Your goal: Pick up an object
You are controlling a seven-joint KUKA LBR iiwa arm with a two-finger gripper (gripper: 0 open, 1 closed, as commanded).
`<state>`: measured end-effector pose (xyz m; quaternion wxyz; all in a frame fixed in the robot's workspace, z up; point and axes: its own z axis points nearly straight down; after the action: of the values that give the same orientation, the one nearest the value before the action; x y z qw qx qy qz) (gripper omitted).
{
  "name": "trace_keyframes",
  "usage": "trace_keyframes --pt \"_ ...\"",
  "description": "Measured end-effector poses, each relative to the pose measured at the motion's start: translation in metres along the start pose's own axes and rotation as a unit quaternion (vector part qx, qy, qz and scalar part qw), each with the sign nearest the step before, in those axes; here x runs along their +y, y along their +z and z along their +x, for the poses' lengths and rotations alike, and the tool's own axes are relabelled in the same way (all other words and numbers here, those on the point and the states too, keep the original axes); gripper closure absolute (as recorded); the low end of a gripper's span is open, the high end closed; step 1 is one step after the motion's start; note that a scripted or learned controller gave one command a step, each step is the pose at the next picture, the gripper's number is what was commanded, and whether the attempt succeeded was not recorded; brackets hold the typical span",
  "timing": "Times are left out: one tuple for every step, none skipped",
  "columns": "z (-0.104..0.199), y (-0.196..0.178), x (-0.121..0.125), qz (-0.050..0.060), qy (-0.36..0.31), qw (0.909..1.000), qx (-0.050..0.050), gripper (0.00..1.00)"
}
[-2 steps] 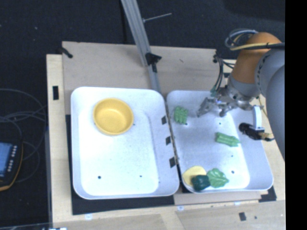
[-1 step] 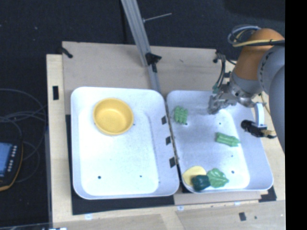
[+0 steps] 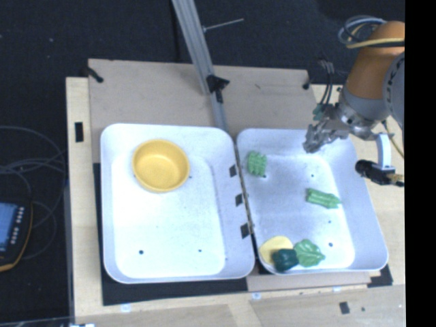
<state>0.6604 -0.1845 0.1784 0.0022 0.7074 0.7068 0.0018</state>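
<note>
— What can't you make out from here?
— My arm [image 3: 371, 73] runs off the right edge. The gripper [image 3: 317, 139] is too small and blurred for me to read.
— And the near corner?
— The dark green piece [image 3: 285, 258] partly covers the yellow one [image 3: 271, 245].

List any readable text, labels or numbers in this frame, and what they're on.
No readable text anywhere.
Handheld pendant with blue screen, left edge: screen content too blurred to read.
Round yellow plastic bowl, white plastic bins, grey arm with orange band: no markings visible.
</note>
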Motion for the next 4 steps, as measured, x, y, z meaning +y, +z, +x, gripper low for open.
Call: trace_keyframes --pt "-0.001 -0.043 0.000 0.001 0.000 1.0000 0.000 1.00" --pt "-0.001 -0.075 0.001 0.001 0.000 1.0000 0.000 1.00" --pt "0.059 -0.071 -0.011 0.002 -0.002 1.0000 0.000 1.00" --pt "0.117 -0.076 -0.012 0.002 -0.003 1.0000 0.001 1.00"
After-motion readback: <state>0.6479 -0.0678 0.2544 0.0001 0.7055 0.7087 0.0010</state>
